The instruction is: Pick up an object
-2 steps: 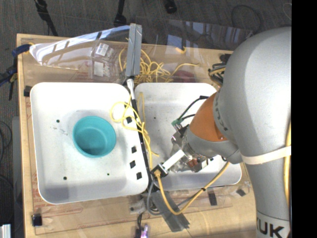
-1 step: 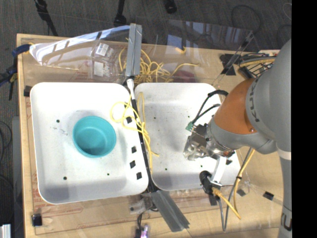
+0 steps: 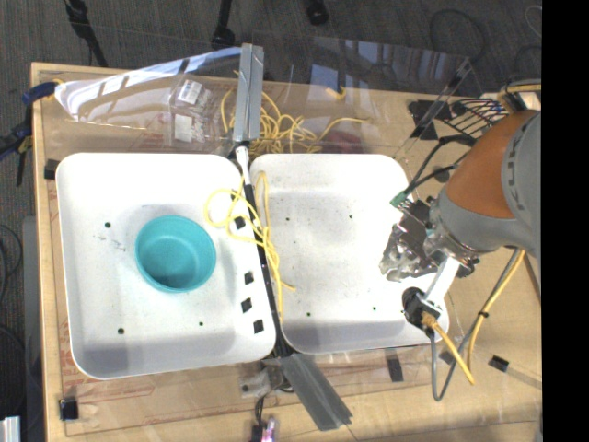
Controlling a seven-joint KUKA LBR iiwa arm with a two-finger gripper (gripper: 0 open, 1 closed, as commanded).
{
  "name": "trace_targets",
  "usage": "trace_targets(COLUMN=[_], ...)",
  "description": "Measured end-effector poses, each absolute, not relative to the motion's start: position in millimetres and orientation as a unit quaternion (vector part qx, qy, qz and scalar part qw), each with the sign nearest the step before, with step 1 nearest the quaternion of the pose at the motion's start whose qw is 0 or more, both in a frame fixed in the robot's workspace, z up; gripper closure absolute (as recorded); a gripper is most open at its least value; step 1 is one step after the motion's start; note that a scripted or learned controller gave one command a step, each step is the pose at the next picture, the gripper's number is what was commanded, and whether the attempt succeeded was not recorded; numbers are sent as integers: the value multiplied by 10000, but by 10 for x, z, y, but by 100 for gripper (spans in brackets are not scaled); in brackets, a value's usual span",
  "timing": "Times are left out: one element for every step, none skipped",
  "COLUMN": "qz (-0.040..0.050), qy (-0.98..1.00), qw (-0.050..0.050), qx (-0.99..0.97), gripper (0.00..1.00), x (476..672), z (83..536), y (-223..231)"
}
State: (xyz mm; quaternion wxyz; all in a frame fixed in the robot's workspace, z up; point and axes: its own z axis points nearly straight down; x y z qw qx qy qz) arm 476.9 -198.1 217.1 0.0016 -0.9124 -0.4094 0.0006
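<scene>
The teal bowl [image 3: 176, 253] sits upright in the left bin [image 3: 83, 339], well apart at about nine o'clock from the gripper [image 3: 403, 256], which hovers over the right bin's [image 3: 322, 330] right edge, its closure impossible to tell.

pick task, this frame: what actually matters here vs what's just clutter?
Matters for the job:
- teal bowl, upright in the left bin, the only loose thing to pick
- gripper, over the right bin near its right edge, far from the bowl

Just lying about:
- yellow cables draped across the seam between the bins
- clear plastic sheet behind the bins
</scene>
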Motion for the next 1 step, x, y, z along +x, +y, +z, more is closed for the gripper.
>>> trace_targets(qz=[32], qy=[-1899], qw=[41], qx=[-9818], gripper=[0], x=[4755], z=[1396], y=[-1696])
